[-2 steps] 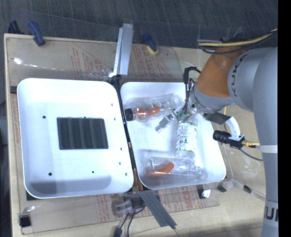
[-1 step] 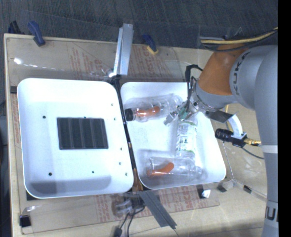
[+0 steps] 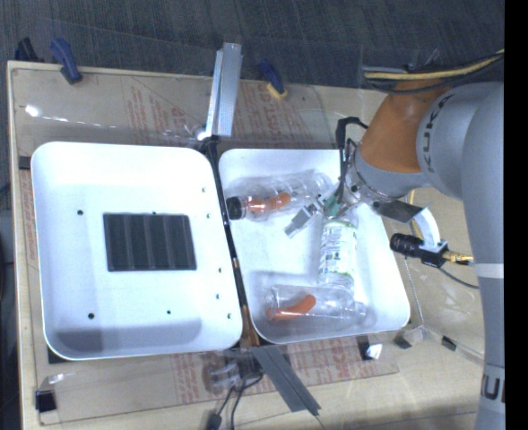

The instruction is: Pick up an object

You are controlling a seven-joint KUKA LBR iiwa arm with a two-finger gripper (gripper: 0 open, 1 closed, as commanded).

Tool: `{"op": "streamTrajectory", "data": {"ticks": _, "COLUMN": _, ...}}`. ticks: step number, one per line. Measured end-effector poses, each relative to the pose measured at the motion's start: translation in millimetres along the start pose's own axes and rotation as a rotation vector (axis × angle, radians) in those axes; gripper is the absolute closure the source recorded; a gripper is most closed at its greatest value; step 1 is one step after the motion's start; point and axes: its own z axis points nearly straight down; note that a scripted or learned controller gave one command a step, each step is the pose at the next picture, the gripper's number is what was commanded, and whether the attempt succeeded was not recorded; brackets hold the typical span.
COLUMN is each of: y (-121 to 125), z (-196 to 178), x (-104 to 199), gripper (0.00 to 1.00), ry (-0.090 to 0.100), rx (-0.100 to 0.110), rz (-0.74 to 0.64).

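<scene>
The right bin [image 3: 385, 280] holds three clear bottles. One with orange contents and a black cap [image 3: 268, 202] lies along the far side. A white-labelled bottle with a green top [image 3: 337, 256] lies lengthwise at the middle right. Another clear bottle with orange contents [image 3: 310, 303] lies near the front wall. My gripper [image 3: 315, 213] reaches in from the right and sits low over the far part of this bin, between the far bottle and the green top of the labelled bottle. No bottle is visibly lifted.
The left bin [image 3: 66, 312] has a dark ribbed rectangle [image 3: 150, 241] in its floor. A metal divider bar [image 3: 223, 88] and blue clamps [image 3: 66, 61] stand at the bench's far edge. The arm's grey body [image 3: 461, 150] overhangs the right bin's right rim.
</scene>
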Motion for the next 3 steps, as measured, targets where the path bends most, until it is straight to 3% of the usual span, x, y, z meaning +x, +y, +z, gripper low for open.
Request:
{"op": "streamTrajectory", "data": {"ticks": 1, "y": -33.3, "z": 34.9, "x": 29.6, "gripper": 0.00, "ry": 0.005, "rx": -0.004, "rz": 0.224}}
{"op": "streamTrajectory", "data": {"ticks": 2, "y": -27.7, "z": 6.0, "x": 15.4, "gripper": 0.00, "ry": 0.003, "rx": 0.000, "rz": 0.174}}
{"op": "streamTrajectory", "data": {"ticks": 3, "y": 14.2, "z": -5.1, "x": -7.6, "gripper": 0.00, "ry": 0.003, "rx": 0.000, "rz": 0.109}}
